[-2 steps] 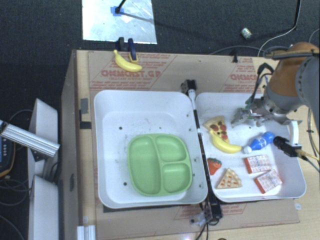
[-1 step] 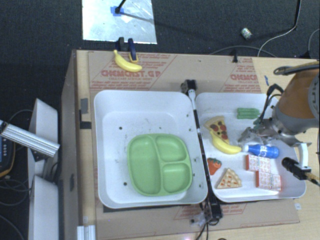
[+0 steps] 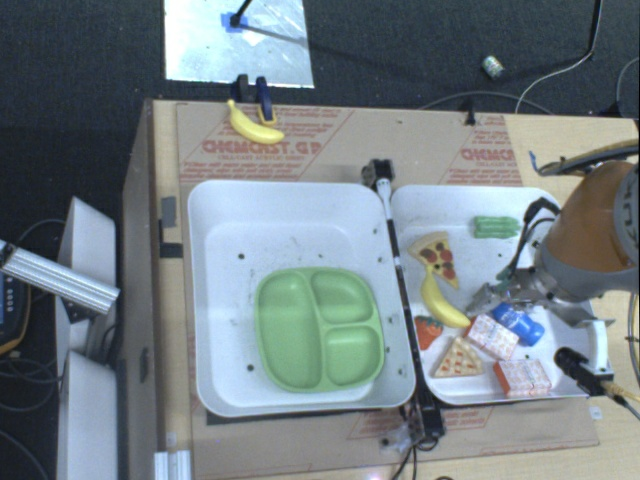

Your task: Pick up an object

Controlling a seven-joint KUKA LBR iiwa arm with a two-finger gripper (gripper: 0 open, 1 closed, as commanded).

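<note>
The object to be picked had not yet left the bins, so the lift remained to be done. In the left white bin (image 3: 215, 218) lay a green divided plastic tray (image 3: 320, 328). The right white bin (image 3: 440, 203) held a pizza-slice toy (image 3: 437, 256), a yellow plastic banana (image 3: 442, 304), a red strawberry-like toy (image 3: 427, 330), a second pizza wedge (image 3: 456, 359), two red-and-white patterned blocks (image 3: 492, 336), a blue cylindrical toy (image 3: 518, 323) and a green oblong toy (image 3: 496, 227). The jaws (image 3: 510, 298) hovered just beside the blue toy; whether they were parted or closed, I could not tell.
</note>
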